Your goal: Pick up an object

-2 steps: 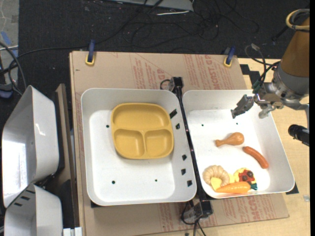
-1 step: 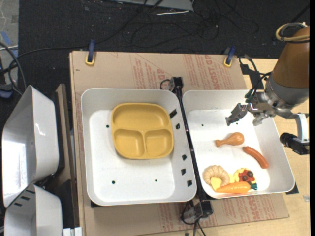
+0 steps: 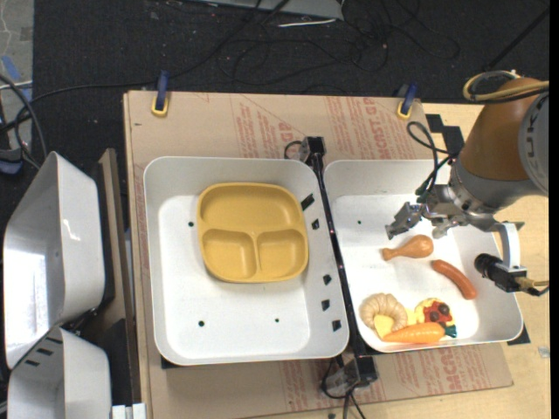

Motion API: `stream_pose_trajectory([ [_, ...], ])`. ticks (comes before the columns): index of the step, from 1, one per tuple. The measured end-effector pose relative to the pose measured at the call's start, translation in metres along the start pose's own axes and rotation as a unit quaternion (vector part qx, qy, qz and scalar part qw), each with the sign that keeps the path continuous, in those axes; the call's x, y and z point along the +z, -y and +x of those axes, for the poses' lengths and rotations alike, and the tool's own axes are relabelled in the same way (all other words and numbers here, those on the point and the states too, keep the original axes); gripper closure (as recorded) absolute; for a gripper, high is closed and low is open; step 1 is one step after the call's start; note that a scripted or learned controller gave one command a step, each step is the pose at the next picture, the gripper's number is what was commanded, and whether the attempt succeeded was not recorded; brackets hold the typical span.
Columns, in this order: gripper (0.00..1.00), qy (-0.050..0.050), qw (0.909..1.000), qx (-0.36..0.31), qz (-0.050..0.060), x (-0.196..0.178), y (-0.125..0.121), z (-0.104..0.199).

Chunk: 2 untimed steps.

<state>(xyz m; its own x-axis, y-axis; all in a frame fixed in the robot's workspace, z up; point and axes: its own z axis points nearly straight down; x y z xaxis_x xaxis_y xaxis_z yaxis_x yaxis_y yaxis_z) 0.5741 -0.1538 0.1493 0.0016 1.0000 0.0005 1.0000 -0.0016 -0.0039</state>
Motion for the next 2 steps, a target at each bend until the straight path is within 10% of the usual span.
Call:
stream_pose_trajectory([
  [1,0.00,0.007,0.9998,-0.001,-0.017,0.041,-0.008,-0.004],
  [2,1.00,0.009,0.9997,0.000,-0.021,0.027,-0.011,-0.005],
])
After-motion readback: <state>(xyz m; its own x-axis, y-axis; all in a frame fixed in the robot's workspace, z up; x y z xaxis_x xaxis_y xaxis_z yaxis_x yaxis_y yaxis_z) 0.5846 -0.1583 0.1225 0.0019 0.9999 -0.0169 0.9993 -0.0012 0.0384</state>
